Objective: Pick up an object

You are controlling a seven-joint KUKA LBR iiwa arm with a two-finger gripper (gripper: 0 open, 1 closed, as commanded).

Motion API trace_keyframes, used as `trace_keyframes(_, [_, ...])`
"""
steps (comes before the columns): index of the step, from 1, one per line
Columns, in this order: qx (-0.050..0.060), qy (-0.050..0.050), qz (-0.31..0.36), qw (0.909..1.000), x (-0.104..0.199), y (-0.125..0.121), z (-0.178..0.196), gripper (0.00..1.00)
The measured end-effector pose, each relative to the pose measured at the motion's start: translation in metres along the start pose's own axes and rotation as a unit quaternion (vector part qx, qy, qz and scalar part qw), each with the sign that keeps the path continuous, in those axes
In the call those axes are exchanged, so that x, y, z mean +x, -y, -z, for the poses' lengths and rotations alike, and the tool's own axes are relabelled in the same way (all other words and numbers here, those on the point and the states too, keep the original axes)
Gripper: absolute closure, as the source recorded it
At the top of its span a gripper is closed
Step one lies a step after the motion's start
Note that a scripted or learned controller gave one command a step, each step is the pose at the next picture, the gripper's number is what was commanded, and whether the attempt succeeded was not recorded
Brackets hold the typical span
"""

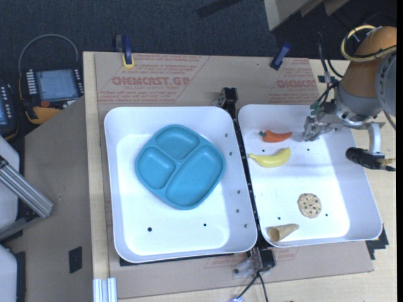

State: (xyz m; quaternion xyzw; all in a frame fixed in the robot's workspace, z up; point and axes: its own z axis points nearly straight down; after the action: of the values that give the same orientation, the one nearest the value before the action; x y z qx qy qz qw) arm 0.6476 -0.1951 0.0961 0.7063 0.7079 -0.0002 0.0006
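Bins sit side by side on the bench: the left bin holds a blue divided plate with three compartments, lying roughly in its middle, and the right bin holds four small food items. An orange carrot lies near the far left part of the right bin, and a yellow banana lies just in front of it, close but apart. Farther toward the near edge rests a round cookie, and near the bin's front left corner lies a tan cone-shaped piece, well apart from the fruit.

The grey arm with its orange band reaches in from the right, and the gripper hangs low over the far part of the right bin, just to the right of the carrot's tip. Whether it touches the carrot cannot be told at this size, and nothing is seen between its fingers. The state of the jaws cannot be told either; they are too small and dark to read.

A brown cardboard sheet printed with red lettering lies beneath both bins, held by clamps at its far edge.
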Motion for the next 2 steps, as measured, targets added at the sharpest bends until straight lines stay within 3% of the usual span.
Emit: trace_keyframes(2, [-0.005, 0.001, 0.000, 1.0000, 0.013, 0.006, 0.121, 1.00])
